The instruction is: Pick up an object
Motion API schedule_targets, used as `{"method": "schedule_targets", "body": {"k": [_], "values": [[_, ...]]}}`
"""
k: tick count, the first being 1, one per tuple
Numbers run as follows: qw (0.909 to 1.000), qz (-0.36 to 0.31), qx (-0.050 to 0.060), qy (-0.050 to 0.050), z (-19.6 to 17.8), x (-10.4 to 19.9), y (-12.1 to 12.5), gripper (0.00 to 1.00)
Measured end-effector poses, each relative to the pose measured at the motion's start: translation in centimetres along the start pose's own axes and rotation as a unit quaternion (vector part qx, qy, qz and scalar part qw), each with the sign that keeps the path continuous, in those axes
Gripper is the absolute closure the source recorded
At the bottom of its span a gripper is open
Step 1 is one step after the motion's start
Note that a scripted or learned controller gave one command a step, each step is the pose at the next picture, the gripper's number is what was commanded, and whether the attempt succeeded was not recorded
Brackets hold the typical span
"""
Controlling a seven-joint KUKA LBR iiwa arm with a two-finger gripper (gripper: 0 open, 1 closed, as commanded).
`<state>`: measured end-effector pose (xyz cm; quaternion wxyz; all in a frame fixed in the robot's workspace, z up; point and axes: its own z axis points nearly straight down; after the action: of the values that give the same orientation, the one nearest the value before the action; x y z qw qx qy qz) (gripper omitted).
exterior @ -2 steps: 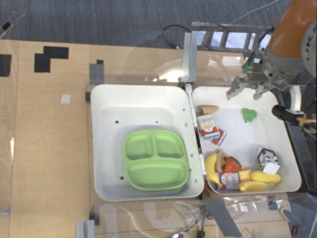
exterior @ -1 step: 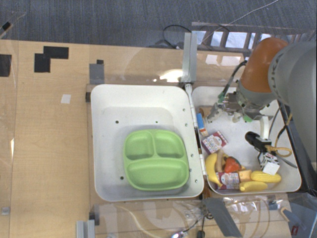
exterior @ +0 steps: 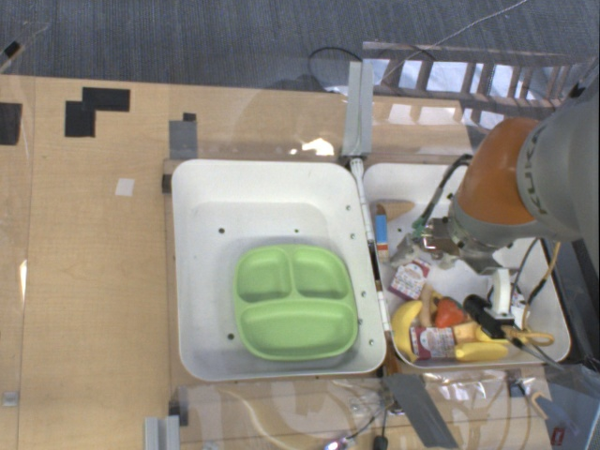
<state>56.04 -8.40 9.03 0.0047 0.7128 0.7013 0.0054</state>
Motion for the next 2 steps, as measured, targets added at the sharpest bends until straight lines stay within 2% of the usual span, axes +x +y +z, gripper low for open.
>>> {"method": "schedule_targets", "body": {"k": [1,2], "values": [[1.0,-0.001,-0.003,0.001,-1.0,0.2,0.3,1.0],[0.9978,-0.066,0.005,0.0,-11.0,4.8,1.8,1.0]]}}
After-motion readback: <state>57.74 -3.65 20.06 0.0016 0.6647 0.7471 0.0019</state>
